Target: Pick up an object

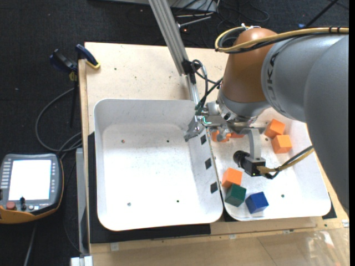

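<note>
Hovering at the 10 o'clock side of the right bin (302, 184), the claw (222, 133) is logged; its state cannot be told. Orange cube (232, 177), green cube (235, 195) and blue cube (257, 201) are grouped at its 6 o'clock, apart from it.

The gripper (221, 131) is largely covered by the wrist above it. An orange piece (237, 135) beside it is mostly hidden; shape cannot be told. Far end of right bin (302, 176) is covered by arm (299, 65), which is cut off at right edge.
</note>
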You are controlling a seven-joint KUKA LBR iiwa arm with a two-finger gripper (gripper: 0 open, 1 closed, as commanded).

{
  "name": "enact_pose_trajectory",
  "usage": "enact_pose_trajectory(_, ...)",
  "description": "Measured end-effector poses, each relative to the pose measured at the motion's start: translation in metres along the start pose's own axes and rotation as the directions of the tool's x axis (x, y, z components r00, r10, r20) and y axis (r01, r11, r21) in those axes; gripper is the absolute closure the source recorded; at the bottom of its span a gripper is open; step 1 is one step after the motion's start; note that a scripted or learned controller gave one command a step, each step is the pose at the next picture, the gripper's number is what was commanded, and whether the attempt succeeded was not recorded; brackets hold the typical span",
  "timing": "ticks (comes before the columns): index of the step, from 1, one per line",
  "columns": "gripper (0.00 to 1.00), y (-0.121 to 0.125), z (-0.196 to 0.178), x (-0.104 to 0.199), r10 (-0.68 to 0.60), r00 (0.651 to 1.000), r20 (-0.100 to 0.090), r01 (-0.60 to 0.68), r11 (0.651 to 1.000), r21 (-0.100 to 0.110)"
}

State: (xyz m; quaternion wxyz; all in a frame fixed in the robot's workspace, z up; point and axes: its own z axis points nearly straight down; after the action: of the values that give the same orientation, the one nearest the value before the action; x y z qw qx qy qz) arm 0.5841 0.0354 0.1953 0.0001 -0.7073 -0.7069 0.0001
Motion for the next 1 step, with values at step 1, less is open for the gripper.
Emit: enact_pose_trajectory(1,0.00,0.0051,-0.0001,0.0099,-0.004,1.000,0.000,0.004,1.000,-0.001)
